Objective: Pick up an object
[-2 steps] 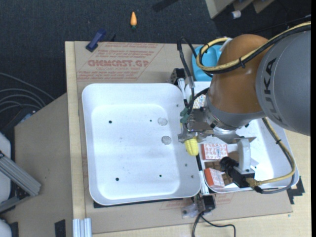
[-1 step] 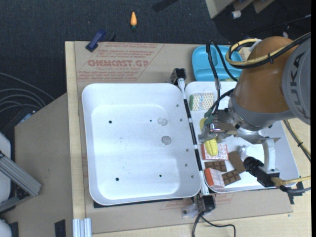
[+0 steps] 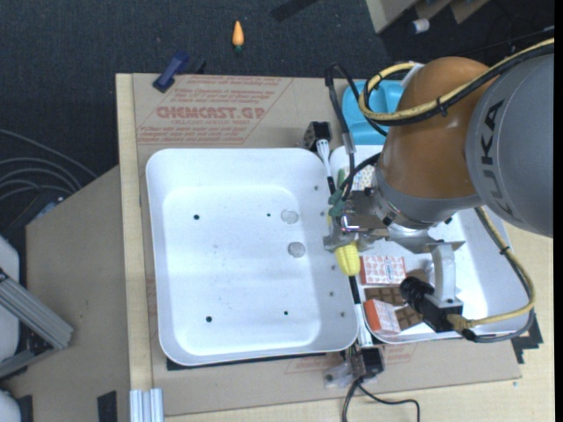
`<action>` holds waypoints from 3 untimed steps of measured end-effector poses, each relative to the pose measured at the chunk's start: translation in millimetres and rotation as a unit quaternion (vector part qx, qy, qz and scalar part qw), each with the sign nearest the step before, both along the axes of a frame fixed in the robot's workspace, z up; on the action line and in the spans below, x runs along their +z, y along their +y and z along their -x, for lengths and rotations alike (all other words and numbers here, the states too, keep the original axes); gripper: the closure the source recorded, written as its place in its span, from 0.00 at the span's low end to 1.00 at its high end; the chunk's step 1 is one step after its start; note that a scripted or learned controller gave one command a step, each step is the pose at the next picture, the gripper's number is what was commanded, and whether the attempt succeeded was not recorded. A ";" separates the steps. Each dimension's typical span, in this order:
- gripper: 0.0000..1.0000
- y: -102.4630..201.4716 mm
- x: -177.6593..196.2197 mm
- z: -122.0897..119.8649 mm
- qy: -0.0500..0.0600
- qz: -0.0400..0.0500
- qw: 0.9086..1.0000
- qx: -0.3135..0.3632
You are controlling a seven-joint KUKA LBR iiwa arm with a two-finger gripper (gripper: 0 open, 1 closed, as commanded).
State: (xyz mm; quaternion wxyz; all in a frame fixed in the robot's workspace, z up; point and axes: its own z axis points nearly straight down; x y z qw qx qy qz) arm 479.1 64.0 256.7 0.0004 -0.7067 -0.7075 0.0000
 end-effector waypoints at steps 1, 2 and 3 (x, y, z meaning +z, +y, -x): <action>1.00 -90.6 9.7 -0.2 -0.001 0.001 1.000 -0.001; 1.00 -14.6 -1.3 0.3 0.002 0.000 1.000 0.000; 1.00 -48.9 4.9 -0.2 0.000 0.001 1.000 -0.001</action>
